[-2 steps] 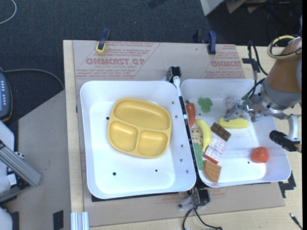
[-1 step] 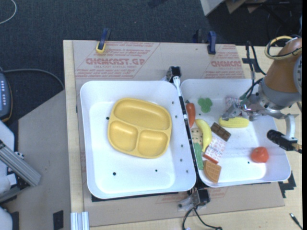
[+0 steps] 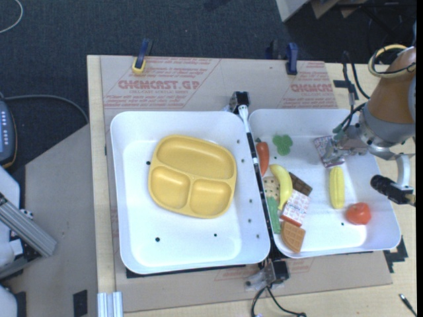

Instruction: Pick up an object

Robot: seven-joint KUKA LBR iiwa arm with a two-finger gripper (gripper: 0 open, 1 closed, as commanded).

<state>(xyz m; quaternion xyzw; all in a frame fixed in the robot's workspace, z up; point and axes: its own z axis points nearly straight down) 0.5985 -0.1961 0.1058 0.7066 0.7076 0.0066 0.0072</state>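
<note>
At the right of the frame the gripper (image 3: pixel 330 152) hangs low in the right bin (image 3: pixel 380 240), just above the top end of the corn cob (image 3: pixel 337 187); whether it is open or closed on anything I cannot tell. Beside the cob lies a tomato (image 3: pixel 357 213), and a banana (image 3: pixel 283 183) and snack packets (image 3: pixel 295 210) sit further left. The left bin (image 3: pixel 129 243) holds a yellow divided plate (image 3: pixel 192 176). The board (image 3: pixel 198 78) under both bins reads "CHEMCAST GP".

bench (image 3: pixel 198 78) | left bin (image 3: pixel 132 243) | right bin (image 3: pixel 383 236) | side by side
</note>
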